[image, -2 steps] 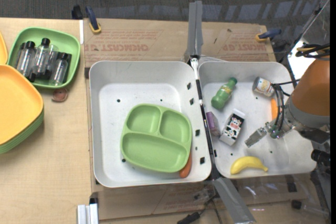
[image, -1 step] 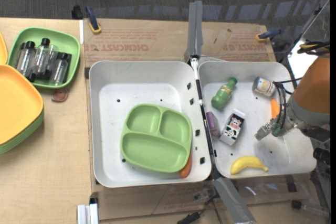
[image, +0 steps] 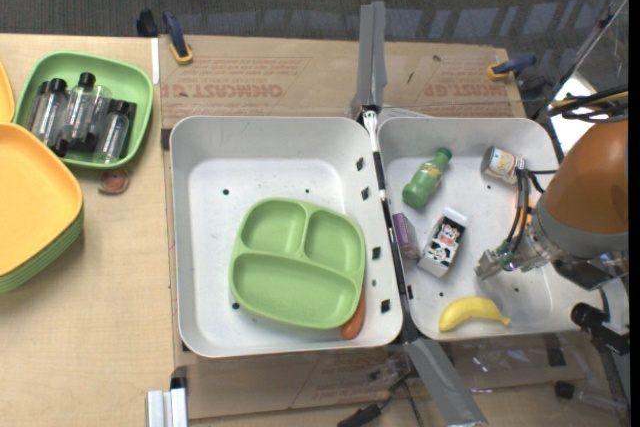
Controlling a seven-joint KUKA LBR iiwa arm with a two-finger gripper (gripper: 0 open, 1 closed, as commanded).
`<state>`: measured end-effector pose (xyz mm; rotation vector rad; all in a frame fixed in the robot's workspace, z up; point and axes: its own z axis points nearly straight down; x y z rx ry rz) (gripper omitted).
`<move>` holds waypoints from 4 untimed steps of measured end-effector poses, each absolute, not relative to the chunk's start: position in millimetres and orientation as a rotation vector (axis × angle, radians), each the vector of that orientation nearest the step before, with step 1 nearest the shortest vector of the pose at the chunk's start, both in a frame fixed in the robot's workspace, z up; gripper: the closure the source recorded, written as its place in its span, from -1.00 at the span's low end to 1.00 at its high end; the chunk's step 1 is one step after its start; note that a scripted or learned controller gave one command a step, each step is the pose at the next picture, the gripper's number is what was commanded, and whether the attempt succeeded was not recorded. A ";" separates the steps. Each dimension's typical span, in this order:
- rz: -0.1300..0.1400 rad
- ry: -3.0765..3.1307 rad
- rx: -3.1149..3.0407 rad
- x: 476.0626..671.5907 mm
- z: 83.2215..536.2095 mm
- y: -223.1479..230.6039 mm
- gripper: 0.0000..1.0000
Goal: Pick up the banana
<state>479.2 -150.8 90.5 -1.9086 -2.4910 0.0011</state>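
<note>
The yellow banana (image: 473,313) lies near the front edge of the right bin (image: 465,145), curved side down. My gripper (image: 500,262) hangs over the right part of that bin, just above and to the right of the banana, a short gap away from it. The orange band of the arm (image: 590,190) rises behind it at the view's right.
In the right bin a green bottle (image: 426,178), a small jar (image: 502,163), a black-and-white carton (image: 443,242) and a purple item (image: 403,235) lie around. The left bin (image: 200,215) bears a green divided plate (image: 298,262). Yellow plates and a green tray of bottles stand at the far left.
</note>
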 end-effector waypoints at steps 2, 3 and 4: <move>0.004 -2.158 -2.283 619.6 91.1 -178.1 1.00; 0.004 -1.992 -2.428 552.7 91.1 -190.0 1.00; 0.007 -1.607 -2.696 540.4 90.3 -173.9 1.00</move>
